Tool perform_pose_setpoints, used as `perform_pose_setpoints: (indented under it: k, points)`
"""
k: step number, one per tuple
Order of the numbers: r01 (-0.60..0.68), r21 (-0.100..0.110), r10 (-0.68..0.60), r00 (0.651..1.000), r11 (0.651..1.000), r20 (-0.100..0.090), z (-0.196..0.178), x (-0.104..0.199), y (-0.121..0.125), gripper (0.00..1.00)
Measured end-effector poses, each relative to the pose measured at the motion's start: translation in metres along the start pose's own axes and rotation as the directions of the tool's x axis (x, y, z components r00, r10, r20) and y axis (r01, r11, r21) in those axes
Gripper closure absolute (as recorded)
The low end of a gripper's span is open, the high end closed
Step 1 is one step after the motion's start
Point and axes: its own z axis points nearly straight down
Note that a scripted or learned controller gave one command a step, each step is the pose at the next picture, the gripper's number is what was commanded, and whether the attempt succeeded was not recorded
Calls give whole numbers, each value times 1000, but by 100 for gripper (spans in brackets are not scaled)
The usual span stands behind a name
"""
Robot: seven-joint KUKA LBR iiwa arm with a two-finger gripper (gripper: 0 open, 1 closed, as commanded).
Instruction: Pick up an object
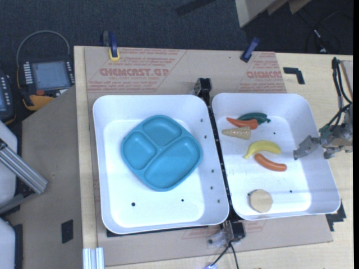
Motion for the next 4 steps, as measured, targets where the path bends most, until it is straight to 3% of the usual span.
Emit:
perform_pose_setpoints:
  k: [1, 3, 4]
  points:
    - [3, -12, -3, 1000, 1000, 4, -6, 0, 3, 0]
    - [3, -12, -3, 1000, 1000, -2, 88, 8, 8, 0]
    - [4, -20, -4, 1000, 1000, 2, 75, 7, 10, 100]
